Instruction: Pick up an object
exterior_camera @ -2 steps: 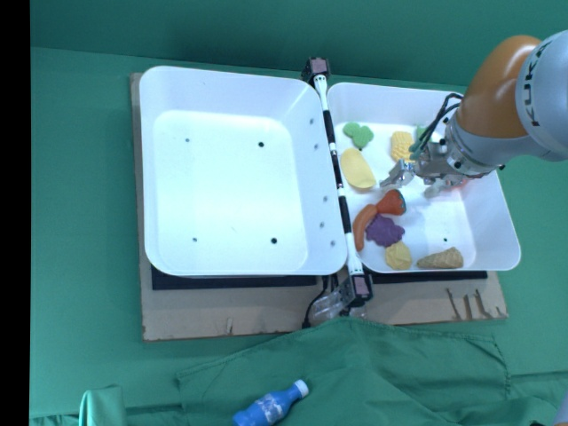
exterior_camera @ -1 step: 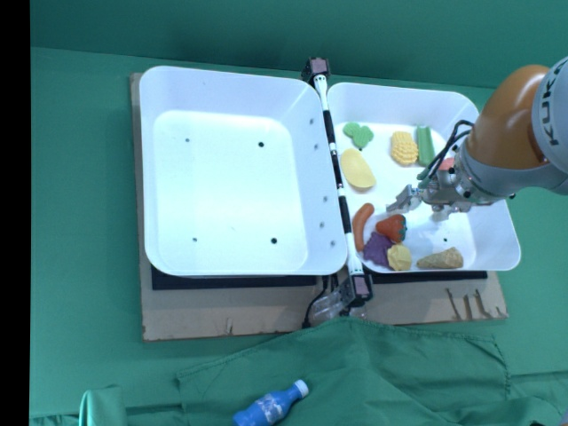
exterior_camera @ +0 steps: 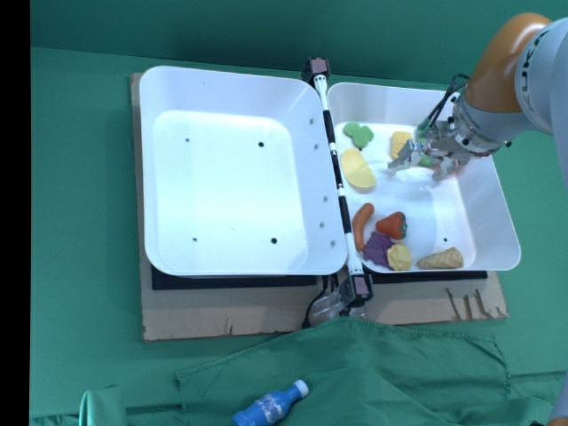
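gripper (exterior_camera: pixel 419 155) is down in the right bin (exterior_camera: pixel 484 211), fingers spread and empty, beside a yellow piece (exterior_camera: pixel 400 142). looks mid-reach; next it needs to close on something.

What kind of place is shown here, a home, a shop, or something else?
Probably a robotics lab set up for grasping trials. A grey arm reaches over two white bins on a bench draped in green cloth, and the right bin holds small toy foods rather than real goods.
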### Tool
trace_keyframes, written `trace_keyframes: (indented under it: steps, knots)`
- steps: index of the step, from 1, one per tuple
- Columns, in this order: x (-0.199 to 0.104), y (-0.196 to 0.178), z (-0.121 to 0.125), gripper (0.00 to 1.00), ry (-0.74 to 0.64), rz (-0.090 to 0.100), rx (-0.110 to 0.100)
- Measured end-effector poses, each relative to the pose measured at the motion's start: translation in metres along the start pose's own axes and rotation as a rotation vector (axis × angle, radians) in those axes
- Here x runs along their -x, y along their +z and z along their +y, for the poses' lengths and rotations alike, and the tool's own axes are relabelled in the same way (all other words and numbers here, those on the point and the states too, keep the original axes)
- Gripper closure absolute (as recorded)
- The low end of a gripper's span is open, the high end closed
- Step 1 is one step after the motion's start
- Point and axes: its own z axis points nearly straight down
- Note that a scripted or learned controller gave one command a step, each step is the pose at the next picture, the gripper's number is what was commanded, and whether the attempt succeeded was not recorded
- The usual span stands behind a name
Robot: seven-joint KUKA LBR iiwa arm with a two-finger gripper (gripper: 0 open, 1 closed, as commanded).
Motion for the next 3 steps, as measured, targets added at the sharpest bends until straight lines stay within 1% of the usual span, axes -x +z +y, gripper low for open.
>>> trace_keyframes:
  steps: [1,2,3]
  knots:
    - [-0.016,-0.003,-0.081,0.0,0.005,-0.002,0.006]
    - [-0.039,-0.001,-0.008,0.0,0.003,0.0,0.002]
    - [-0.029,-0.008,-0.089,0.0,0.007,0.004,-0.017]
